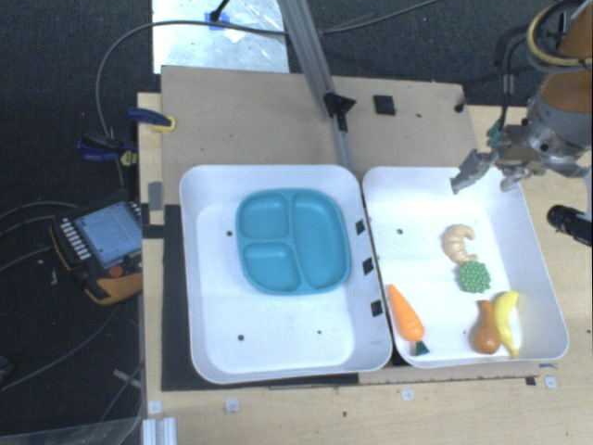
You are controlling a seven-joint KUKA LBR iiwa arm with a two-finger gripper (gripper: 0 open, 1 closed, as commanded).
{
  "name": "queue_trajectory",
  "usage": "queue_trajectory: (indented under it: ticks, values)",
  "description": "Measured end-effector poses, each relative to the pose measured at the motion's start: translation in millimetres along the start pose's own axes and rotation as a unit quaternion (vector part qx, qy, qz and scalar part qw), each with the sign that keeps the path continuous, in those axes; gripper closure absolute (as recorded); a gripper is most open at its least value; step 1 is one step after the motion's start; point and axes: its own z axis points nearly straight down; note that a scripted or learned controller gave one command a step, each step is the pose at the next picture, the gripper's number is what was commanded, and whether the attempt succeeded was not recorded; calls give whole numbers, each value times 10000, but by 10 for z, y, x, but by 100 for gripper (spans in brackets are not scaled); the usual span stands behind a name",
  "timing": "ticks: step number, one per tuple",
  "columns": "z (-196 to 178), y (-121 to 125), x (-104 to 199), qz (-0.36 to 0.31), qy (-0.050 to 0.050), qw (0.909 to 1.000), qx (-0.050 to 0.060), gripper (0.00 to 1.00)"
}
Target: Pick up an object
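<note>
The right bin [417, 202] holds a pale croissant [458, 242], a green bunch of grapes [474, 277], a yellow banana [507, 321], a brown drumstick [485, 330] and an orange carrot [406, 315]. My gripper [487, 175] hangs over the bin's far right corner, well above the toys. Its two fingers stand apart, open, with nothing between them. The croissant lies nearest to it, a little below and to the left.
The left bin [213, 341] holds a blue sectioned plate [293, 241]. A grey pole [310, 44] slants across the board behind the bins. A handheld controller [100, 248] and cables lie on the floor at left.
</note>
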Motion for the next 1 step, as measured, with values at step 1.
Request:
queue_trajectory:
  ticks: [1]
  values:
    - [415,-4,-16,18,-2,10000,16,0]
